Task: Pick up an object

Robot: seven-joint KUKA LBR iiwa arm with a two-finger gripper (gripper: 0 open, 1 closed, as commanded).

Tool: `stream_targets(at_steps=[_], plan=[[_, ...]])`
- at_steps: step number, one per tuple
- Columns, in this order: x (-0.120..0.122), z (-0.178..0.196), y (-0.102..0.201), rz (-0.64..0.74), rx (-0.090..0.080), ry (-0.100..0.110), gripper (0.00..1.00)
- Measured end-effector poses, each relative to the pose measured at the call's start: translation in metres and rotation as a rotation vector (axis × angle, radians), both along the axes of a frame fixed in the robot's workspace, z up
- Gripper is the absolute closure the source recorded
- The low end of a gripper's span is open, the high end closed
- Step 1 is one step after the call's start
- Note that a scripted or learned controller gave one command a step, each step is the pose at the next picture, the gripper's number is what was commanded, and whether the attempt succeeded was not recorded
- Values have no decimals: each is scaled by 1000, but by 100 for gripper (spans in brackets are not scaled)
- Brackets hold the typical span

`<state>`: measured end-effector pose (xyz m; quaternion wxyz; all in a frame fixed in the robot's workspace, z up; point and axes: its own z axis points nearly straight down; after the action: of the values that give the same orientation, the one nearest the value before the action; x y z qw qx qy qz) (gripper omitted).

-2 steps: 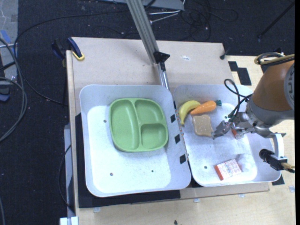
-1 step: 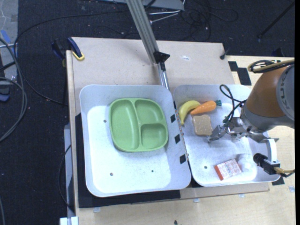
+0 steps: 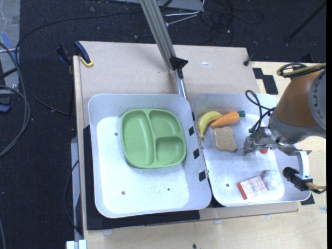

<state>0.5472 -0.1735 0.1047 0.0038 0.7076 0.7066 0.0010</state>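
Bins sit side by side on the table point(image 3: 129, 61): the left bin point(image 3: 106, 191) carries a green tray point(image 3: 154, 138) with three compartments, and the right bin point(image 3: 228, 188) carries the loose things. Toward 11 o'clock in the right bin a banana point(image 3: 207, 121) touches a carrot point(image 3: 226, 120); just below them lies a tan sponge point(image 3: 225, 138). Toward 5 o'clock lies a red-and-white packet point(image 3: 254, 185). The arm point(image 3: 301, 108) reaches in from 3 o'clock, and its hand point(image 3: 252, 144) hangs low just beside the sponge, at the sponge's 3 o'clock. I cannot tell how far the hand is open, nor whether it grips anything.
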Motion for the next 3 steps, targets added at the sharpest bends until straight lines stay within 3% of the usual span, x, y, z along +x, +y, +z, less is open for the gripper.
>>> stream_targets(at_steps=[3], plan=[[6, 147, -17, 4, 1, 0, 100]])
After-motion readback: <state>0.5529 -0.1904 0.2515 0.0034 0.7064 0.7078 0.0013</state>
